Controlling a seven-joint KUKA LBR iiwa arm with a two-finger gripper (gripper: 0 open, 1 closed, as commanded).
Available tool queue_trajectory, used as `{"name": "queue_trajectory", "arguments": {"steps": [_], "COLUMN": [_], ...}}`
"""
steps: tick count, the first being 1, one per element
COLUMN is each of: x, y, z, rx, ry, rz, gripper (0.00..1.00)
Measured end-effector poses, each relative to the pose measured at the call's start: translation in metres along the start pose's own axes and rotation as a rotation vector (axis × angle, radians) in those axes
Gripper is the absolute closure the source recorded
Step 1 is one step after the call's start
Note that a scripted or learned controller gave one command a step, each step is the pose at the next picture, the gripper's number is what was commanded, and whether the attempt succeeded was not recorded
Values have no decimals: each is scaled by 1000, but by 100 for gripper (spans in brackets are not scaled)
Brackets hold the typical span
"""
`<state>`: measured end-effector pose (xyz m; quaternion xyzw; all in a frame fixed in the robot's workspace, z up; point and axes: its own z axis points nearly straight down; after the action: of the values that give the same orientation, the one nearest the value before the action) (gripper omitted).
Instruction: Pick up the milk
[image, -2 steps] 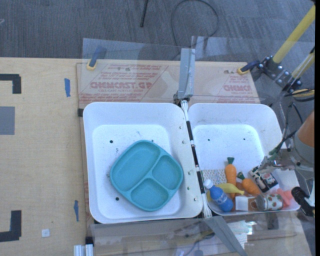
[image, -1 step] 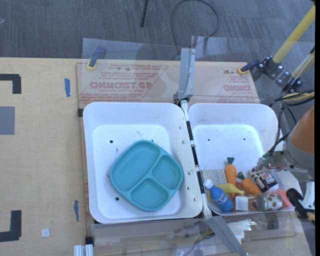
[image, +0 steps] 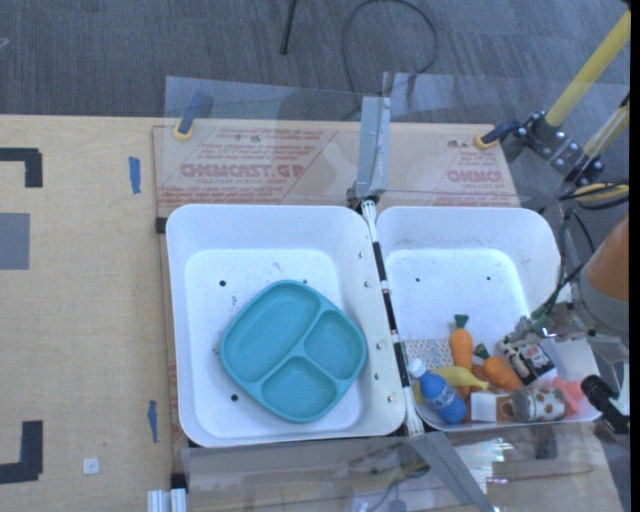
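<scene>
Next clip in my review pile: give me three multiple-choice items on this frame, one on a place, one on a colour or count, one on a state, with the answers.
1. Where does the divided plate lie?
A. In the left bin
B. In the right bin
C. On the bare bench

2. What colour is the bottle in the right bin?
A. Green
B. Blue with a white cap
C. Red

3. How does the carrot rest?
A. Alone on the plate
B. Lying among the other items at the right bin's near end
C. Hanging in the air

Answers: 1 A, the teal plate sits inside the left bin. 2 B, its body is blue and its cap white. 3 B, it lies in the clutter by the banana.
</scene>
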<state>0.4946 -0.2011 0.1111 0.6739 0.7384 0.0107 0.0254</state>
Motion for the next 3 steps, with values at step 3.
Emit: {"name": "queue_trajectory", "arguments": {"steps": [3], "x": [1], "y": [8], "z": [1], "rx": [-8], "ry": [-19], "rz": [348], "gripper": [0]}}
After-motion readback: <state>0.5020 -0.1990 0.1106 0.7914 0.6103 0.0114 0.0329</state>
